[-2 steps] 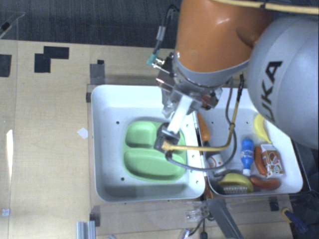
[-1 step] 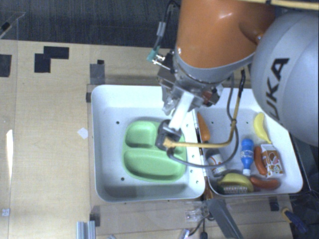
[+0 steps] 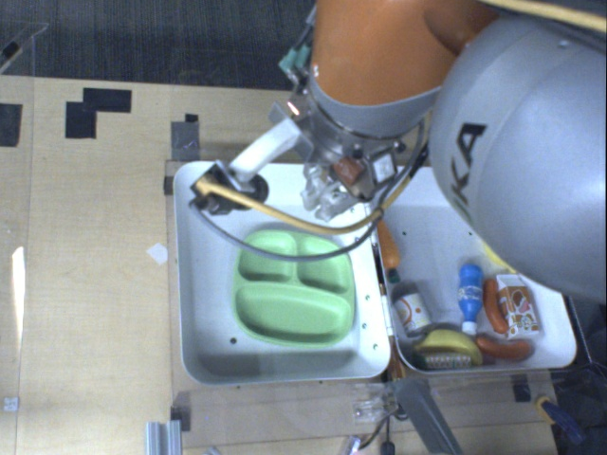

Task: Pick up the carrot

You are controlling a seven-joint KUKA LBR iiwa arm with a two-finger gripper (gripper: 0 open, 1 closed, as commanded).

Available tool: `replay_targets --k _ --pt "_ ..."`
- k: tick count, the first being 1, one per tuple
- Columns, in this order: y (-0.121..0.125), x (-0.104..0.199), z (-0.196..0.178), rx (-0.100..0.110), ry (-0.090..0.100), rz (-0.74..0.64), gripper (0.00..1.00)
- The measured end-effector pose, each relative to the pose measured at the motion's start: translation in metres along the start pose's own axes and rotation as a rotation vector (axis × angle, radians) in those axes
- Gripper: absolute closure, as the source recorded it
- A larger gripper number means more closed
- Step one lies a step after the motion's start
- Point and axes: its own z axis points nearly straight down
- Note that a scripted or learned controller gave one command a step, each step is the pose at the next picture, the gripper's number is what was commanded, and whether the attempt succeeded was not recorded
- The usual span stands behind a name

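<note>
The carrot (image 3: 387,245) is a thin orange stick lying along the left wall of the right bin (image 3: 560,349), its far end hidden under the arm. My gripper (image 3: 325,197) hangs over the far part of the left bin (image 3: 204,349), just above the far rim of a green divided plate (image 3: 294,287). It sits up and to the left of the carrot, apart from it, and I see nothing held in it.
The right bin also holds a small can (image 3: 411,311), a blue bottle (image 3: 470,297), a banana (image 3: 446,341), a sausage (image 3: 503,349) and a red-and-white packet (image 3: 517,309). A yellow cable (image 3: 275,214) loops over the left bin's far side. The arm's grey body covers the right bin's far half.
</note>
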Motion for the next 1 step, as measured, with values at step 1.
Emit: replay_targets --k 1 --pt "0.0156 0.0215 0.1864 0.0 -0.006 -0.018 1.0"
